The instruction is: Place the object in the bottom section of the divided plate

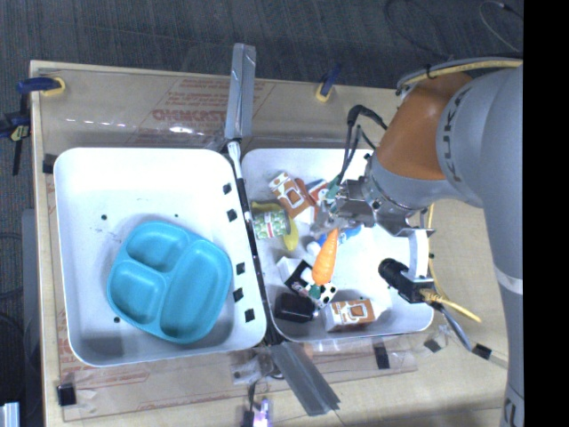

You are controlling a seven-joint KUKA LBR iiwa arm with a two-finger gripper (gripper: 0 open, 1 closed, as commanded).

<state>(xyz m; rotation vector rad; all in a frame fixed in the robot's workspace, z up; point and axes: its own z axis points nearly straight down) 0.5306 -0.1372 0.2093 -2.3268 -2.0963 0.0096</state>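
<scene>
- The bench (133, 96) is tan, with red printing near its far edge.
- Two shallow white bins sit on it side by side, touching: the left bin (80, 238) and the right bin (391, 323).
- A blue clamp (40, 84) grips its far-left corner.

Orange carrot (325, 254) upright in right bin, blue divided plate (169, 279) in left bin

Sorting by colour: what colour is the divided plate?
Light blue, a plain turquoise; the divided plate shows in the camera view, in the left bin.
</scene>
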